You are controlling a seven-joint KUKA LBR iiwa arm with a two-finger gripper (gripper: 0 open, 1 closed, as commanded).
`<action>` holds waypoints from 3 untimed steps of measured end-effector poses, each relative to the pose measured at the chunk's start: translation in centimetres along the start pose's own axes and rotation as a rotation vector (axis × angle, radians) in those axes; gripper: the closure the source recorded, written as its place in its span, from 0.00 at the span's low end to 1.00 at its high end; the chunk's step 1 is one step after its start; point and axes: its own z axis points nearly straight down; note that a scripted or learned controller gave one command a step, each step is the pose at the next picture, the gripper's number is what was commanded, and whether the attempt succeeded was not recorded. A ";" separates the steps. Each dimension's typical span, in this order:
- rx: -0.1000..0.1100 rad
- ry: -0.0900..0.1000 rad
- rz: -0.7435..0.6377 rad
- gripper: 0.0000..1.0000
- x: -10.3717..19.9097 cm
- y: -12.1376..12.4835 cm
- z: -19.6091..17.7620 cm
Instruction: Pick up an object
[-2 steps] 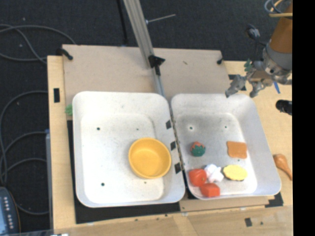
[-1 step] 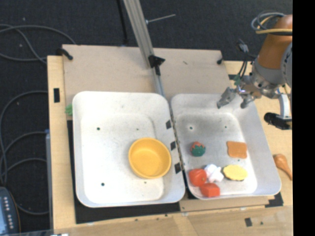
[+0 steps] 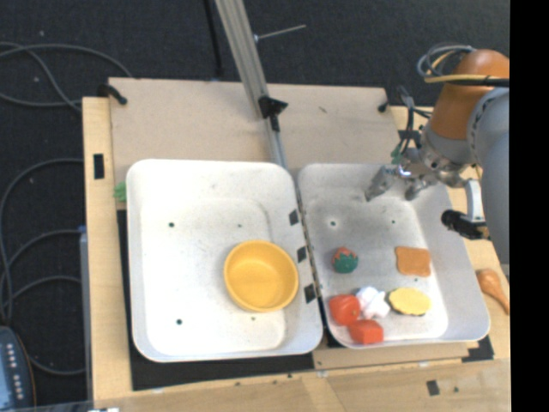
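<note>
Reaching in from the right, the grey arm with its orange band holds the gripper (image 3: 395,185) over the far end of the right bin (image 3: 446,230), its two fingers spread apart with nothing between them; they hang above bare white floor, well apart from the objects. Those objects lie toward the near end of that bin — a small green and red ball (image 3: 345,260) alone near the middle; an orange block (image 3: 413,261) to its right; a yellow oval piece (image 3: 409,301) nearer the front; a white lump (image 3: 371,299) just beside it, possibly touching; two red pieces (image 3: 353,318) crowded against the white one. The left bin (image 3: 180,204) holds a yellow bowl (image 3: 261,275), upright, close to its right wall.
</note>
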 end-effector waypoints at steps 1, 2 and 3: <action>-0.004 -0.005 -0.003 1.00 -0.2 0.1 -1.4; -0.009 0.001 0.003 1.00 -0.5 -0.5 -7.6; -0.012 0.002 0.001 1.00 -0.1 -0.1 -14.1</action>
